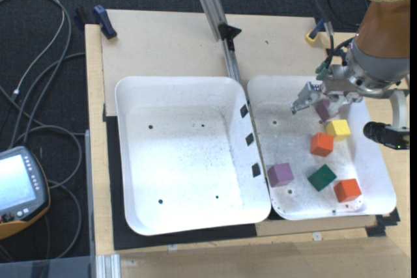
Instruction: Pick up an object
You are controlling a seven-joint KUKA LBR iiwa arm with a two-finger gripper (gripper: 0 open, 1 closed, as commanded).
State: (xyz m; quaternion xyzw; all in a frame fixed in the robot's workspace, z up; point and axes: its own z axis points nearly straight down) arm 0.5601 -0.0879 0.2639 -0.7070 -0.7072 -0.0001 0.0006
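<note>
Orange block (347, 189) sits nearest; the gripper (311, 99) hangs over the right bin (287, 205), a purple block (322, 110) just right of it, finger state unreadable.

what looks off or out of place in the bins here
Nothing stands out. The blocks all lie inside the right bin: purple block, green block, two orange blocks, yellow block. The gripper hangs above them.
</note>
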